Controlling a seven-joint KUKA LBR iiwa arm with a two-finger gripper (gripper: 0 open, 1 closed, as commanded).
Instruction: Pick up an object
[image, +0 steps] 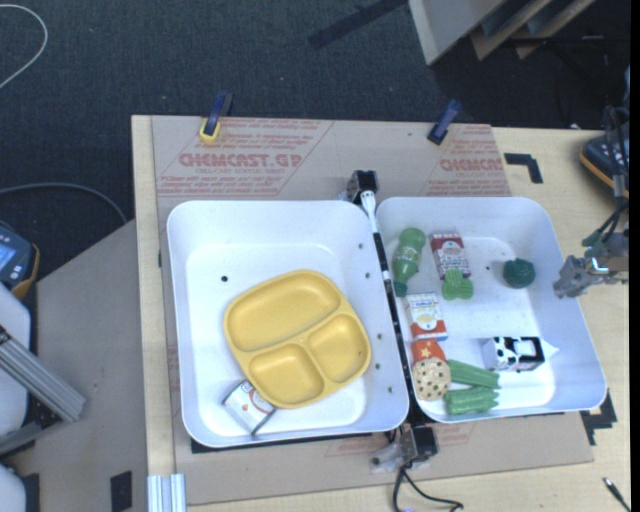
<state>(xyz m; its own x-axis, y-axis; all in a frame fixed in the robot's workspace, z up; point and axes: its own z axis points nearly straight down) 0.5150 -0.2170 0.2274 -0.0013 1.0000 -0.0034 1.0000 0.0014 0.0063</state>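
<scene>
Small carton (246, 407) sits at the left bin's (190, 300) near edge, touching the yellow tray (297, 337). Gripper (583, 274) hovers at the right bin's (570, 320) far-right rim, nothing visibly held, finger gap unreadable. Green ball (518, 272) nearest it; cow carton (515, 353), bottle (407, 254), cookie (431, 378) lie apart.

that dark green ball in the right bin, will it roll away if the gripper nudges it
Probably. The dark green ball looks round and sits alone on the flat floor of the right bin, touching nothing that would stop it. It looks small, so likely light, and a two-finger pinch could squirt it sideways. The gripper is close by, at the bin's right rim.
</scene>
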